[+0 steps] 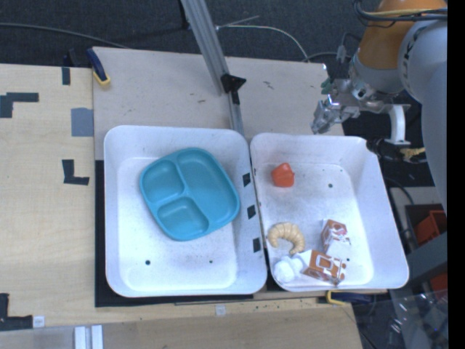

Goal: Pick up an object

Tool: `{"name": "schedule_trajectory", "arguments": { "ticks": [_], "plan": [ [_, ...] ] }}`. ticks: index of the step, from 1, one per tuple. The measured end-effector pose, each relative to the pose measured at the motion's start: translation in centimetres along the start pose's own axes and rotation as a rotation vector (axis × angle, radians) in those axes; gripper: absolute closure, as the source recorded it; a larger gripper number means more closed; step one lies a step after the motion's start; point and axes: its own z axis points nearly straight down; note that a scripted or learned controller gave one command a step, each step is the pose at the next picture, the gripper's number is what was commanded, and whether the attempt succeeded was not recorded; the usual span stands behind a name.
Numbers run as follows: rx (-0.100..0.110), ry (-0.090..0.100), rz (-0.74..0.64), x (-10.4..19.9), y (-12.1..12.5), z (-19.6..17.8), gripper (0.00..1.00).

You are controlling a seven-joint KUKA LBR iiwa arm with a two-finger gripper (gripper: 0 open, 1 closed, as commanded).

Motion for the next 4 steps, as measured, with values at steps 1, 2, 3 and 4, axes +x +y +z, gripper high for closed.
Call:
{"name": "schedule_trajectory", "arguments": {
  "ticks": [1,2,3,4],
  "plan": [
    [-0.001,0.000,-0.001,0.0,0.1,-5.4,1.00],
    [0.007,0.002,-0.004,5.0,-2.3,-5.8,1.00],
    [0.009,0.002,-0.004,9.6,-5.3,-3.8,1.00],
    [0.008,0.003,-0.005,14.5,-8.1,-4.1,1.00]
  ]
}}
